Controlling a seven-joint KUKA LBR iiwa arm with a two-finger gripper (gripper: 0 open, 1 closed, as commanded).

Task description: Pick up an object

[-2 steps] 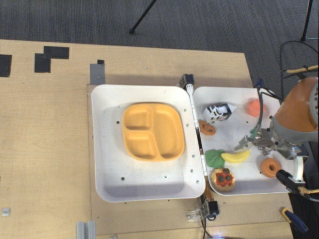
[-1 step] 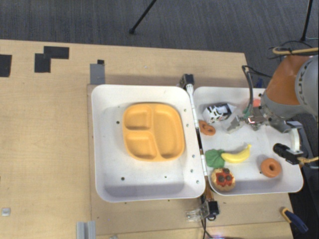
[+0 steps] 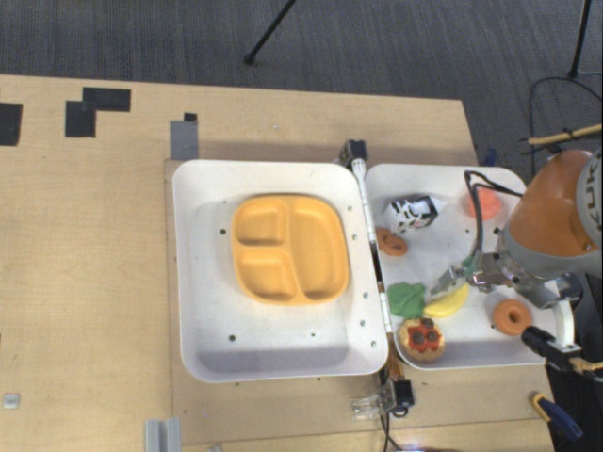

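The right bin holds several toy foods. A yellow banana lies near its front, beside a green leafy piece. A small tart with red topping sits at the front edge. An orange donut rests to the right. Further back are a brown donut, a black-and-white cow figure and a pink-orange piece. My gripper hangs low over the right bin, just above the banana's upper end. Nothing is visibly held in it.
The left bin bears a yellow divided plate. A metal divider rail runs between the bins. The arm's orange band and grey wrist cover the right bin's right side. Cables lie at the front right.
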